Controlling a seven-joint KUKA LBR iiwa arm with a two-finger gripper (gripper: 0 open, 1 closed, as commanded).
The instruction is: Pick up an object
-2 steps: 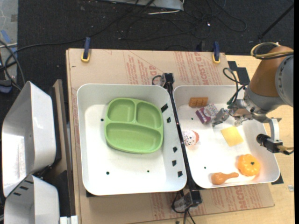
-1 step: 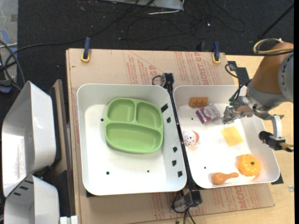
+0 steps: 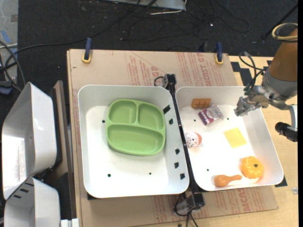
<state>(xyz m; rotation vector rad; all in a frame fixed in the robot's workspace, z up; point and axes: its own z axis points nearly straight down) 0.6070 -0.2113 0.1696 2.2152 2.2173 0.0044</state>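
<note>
Two bins side by side on the bench

The left bin (image 3: 90,141) holds a plate with three parts (image 3: 136,127). The right bin (image 3: 265,136) holds a block (image 3: 200,103) and packet (image 3: 210,114) at its upper left, a small ball (image 3: 193,139) by its left wall, a flat square (image 3: 235,137) in its middle, and a pumpkin (image 3: 251,167) and gourd (image 3: 226,179) at its lower right.

A dark floor (image 3: 47,18) strewn with black cables (image 3: 142,22) surrounds the cardboard-covered worktop (image 3: 132,65), held by two clamps (image 3: 87,51).

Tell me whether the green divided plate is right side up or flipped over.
Right side up: the green divided plate lies flat in the left bin, its three hollow compartments facing up.
</note>
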